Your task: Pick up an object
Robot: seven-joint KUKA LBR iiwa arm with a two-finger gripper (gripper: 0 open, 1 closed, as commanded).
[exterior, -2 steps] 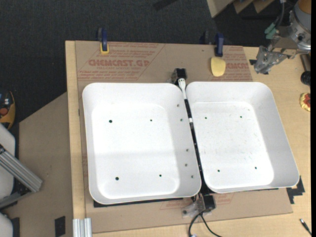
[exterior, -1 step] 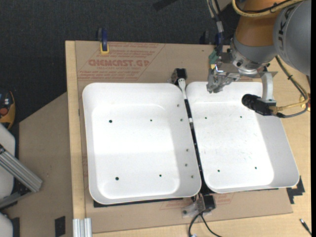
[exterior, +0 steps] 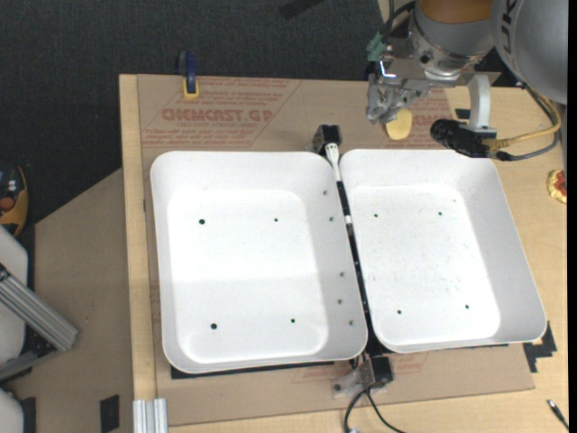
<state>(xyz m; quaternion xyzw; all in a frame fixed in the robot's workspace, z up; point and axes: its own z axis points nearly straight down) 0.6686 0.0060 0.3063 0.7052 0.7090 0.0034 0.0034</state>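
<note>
Red lettering reading "CHEMCAST G P" (exterior: 216, 113) runs across the brown board (exterior: 135, 242) under the bench's two white bins, off to the left of the gripper (exterior: 388, 106) — the only legible writing; a second printed line above it is too faint to make out.

The gripper hangs beyond the far rim of the right bin (exterior: 442, 251), over bare board. Just beside its tips, on the right, sits a small pale-yellow object (exterior: 398, 125). It looks touching or nearly so, but whether it is between the fingers cannot be told, nor how wide they stand. The lump is roundish, slightly taller than wide in this view, with no clear pointing end.

Nearer than the gripper, the right bin shows a white floor with four dark dots and faint specks. The left bin (exterior: 243, 260), nearer and to the gripper's left, shows the same floor with four dots. A black strip (exterior: 347, 233) runs between the bins, ending in a black-and-white clip (exterior: 326, 139) just left of the gripper.

A blue-and-yellow clamp (exterior: 188, 74) grips the board's far edge, well to the left. To the gripper's right — a black connector (exterior: 460, 136) with a yellow cable (exterior: 532, 140).
</note>
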